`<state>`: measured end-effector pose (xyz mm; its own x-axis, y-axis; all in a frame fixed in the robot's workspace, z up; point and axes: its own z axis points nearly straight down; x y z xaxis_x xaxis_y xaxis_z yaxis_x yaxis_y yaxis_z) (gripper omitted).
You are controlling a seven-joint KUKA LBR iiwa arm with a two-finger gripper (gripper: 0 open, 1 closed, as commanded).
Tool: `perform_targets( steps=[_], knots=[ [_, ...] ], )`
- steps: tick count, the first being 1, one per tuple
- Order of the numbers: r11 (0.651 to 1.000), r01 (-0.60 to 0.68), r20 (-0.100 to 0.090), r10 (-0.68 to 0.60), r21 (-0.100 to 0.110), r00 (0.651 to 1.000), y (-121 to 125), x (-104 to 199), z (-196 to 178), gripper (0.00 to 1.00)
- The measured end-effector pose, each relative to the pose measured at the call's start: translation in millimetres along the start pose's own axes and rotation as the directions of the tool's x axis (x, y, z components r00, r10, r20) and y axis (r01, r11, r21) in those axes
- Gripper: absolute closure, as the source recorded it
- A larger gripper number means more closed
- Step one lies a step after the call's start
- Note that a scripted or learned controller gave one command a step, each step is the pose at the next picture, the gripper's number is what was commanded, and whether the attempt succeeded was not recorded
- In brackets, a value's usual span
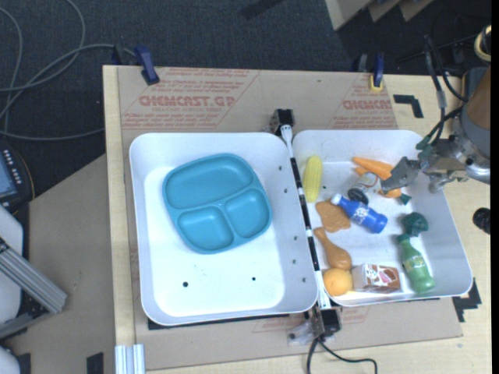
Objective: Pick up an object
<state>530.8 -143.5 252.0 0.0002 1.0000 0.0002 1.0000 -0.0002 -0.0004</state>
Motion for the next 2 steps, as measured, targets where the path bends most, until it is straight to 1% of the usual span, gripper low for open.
perform_targets(
  steps=[1, 2],
  knots=[
    [1.0, -0.005, 0.0, 0.005, 0.009, 1.0, 9.1, -70.1, 151.5, 0.0],
    [1.0, 0.01, 0.001, -0.01, 0.002, 1.0, 106.1, -39.7, 167.9, 0.0]
  ],
)
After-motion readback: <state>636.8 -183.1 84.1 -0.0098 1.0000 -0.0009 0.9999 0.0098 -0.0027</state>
